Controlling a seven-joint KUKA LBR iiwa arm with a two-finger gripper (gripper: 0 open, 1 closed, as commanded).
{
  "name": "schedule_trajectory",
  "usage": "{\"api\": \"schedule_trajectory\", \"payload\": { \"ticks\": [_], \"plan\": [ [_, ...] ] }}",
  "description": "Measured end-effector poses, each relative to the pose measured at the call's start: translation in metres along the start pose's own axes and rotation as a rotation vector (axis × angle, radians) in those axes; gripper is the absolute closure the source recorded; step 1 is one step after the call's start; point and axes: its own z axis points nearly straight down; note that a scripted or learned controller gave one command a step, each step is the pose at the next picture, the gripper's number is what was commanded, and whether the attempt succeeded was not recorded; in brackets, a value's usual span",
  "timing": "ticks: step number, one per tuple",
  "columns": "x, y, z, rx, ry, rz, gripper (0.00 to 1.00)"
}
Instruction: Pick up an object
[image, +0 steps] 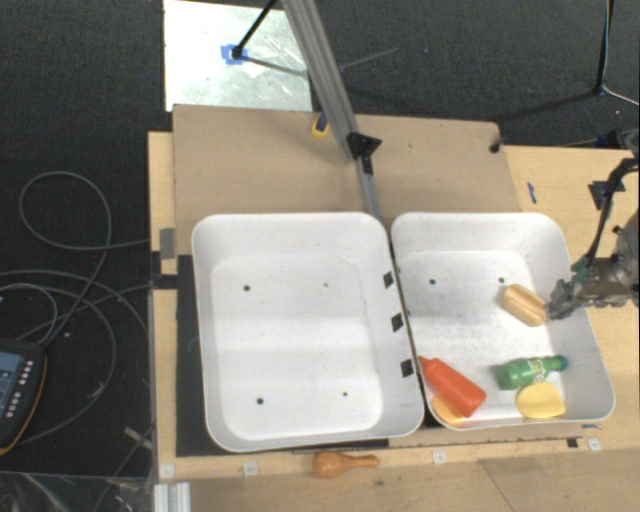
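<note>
Right bin (470, 235): tan cylinder (523, 304) lying at right side, its end touching the fingers (560, 298). Finger opening: cannot tell. Also present: orange block (452, 386), green bottle (530, 371), yellow piece (541, 401).

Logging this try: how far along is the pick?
Done: the gripper has reached the right bin, beside the tan block. In hand: nothing visibly held; the block lies on the bin floor. Left: grasp and lift.

Two white bins on a brown bench
The bench (430, 160) held the left bin (215, 330), the right bin (545, 235) and a small orange thing (343, 462) in front.
</note>
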Motion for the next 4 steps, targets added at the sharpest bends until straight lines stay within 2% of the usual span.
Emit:
{"api": "schedule_trajectory", "payload": {
  "ticks": [1,3,4],
  "plan": [
    [0.055,-0.004,0.011,0.006,0.005,-0.004,1.00],
    [0.153,-0.014,0.001,0.005,0.005,-0.006,1.00],
    [0.212,-0.010,-0.005,0.005,0.005,-0.007,1.00]
  ]
}}
